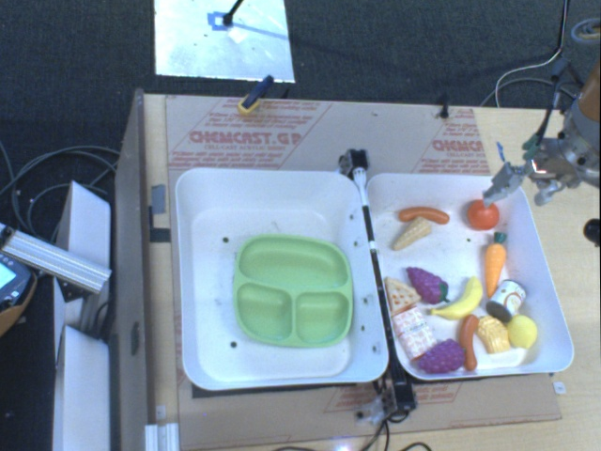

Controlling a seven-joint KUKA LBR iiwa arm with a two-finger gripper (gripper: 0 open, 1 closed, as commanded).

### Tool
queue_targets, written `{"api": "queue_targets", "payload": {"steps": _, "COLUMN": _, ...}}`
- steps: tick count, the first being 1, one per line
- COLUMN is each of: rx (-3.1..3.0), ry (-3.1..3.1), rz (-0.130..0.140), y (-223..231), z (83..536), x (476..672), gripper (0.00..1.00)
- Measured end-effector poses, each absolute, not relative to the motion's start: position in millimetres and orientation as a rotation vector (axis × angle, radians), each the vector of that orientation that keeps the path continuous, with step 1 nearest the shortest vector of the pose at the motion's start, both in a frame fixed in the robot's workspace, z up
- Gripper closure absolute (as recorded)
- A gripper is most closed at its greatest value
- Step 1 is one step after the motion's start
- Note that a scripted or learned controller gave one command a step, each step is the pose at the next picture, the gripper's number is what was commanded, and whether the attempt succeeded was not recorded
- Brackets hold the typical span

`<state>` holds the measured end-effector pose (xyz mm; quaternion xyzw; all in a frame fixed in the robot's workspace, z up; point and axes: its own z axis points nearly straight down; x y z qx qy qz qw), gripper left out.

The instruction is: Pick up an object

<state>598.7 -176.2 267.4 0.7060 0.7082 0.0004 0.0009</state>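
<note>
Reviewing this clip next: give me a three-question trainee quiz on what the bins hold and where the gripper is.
1. True or false: the green divided plate lies in the left bin.
2. Which item lies nearest the gripper? A) tomato B) banana C) lemon
3. Fill in: the toy food is gathered in the ____ bin.

Key: 1 true; 2 A; 3 right.

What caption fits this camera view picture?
Gripper hovers by a tomato in a toy-food bin.
</note>
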Motion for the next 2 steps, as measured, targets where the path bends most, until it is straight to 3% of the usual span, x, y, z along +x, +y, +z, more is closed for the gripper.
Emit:
{"api": "queue_targets", "payload": {"steps": 1, "rx": 2.218, "ry": 2.228, "rz": 0.0, "y": -122, "z": 159, "x": 617.9, "gripper": 0.0}}
{"api": "queue_targets", "payload": {"steps": 2, "rx": 2.219, "ry": 2.224, "rz": 0.001, "y": -93, "z": 84, "x": 556.9, "gripper": 0.0}}
